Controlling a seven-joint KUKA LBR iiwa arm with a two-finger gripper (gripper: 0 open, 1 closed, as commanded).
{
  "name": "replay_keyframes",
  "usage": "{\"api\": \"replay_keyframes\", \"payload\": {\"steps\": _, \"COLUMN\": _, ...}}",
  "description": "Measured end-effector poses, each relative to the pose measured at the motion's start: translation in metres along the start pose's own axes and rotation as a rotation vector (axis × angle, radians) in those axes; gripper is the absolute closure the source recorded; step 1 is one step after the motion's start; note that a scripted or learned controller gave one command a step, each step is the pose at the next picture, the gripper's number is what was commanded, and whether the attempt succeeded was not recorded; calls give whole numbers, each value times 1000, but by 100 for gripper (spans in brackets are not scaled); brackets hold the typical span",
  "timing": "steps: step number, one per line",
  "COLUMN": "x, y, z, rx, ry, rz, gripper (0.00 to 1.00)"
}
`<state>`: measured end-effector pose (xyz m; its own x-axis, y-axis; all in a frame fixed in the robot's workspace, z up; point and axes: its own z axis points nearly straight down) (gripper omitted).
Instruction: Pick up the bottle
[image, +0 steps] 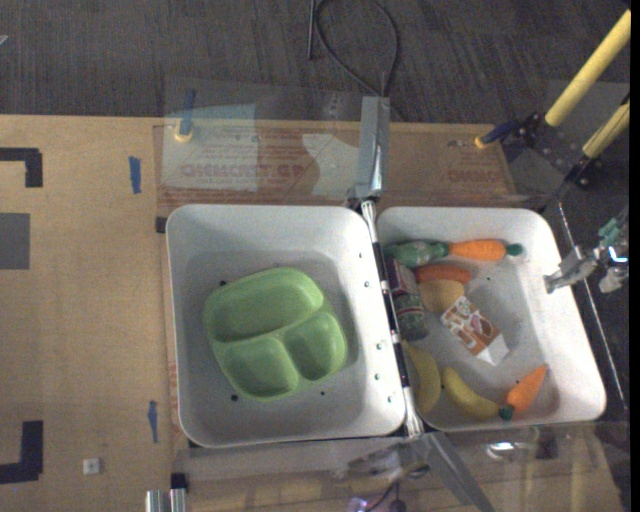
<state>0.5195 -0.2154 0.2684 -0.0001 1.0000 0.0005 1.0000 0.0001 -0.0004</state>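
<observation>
A green bottle (416, 252) lies on its side in the far left corner of the right bin (572, 340), with its cap end pointing right toward an orange carrot (483, 250). My gripper (576, 268) hangs over the right rim of that bin, well to the right of the bottle and apart from it. I see nothing held in it.
The right bin also holds a dark can-like item (408, 312) by the left wall, a small printed carton (471, 326), two bananas (468, 394), a second carrot (526, 389) and orange and yellow pieces (441, 284). A green divided plate (275, 332) lies in the left bin (190, 300).
</observation>
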Motion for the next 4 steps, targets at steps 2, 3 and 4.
{"api": "replay_keyframes", "payload": {"steps": 2, "x": 33, "y": 23, "z": 158, "rx": 3, "ry": 0, "rz": 730, "gripper": 0}}
{"api": "replay_keyframes", "payload": {"steps": 3, "x": 34, "y": 23, "z": 148, "rx": 5, "ry": -1, "rz": 727, "gripper": 100}}
{"api": "replay_keyframes", "payload": {"steps": 4, "x": 92, "y": 47, "z": 47, "rx": 1, "ry": -1, "rz": 604, "gripper": 100}}
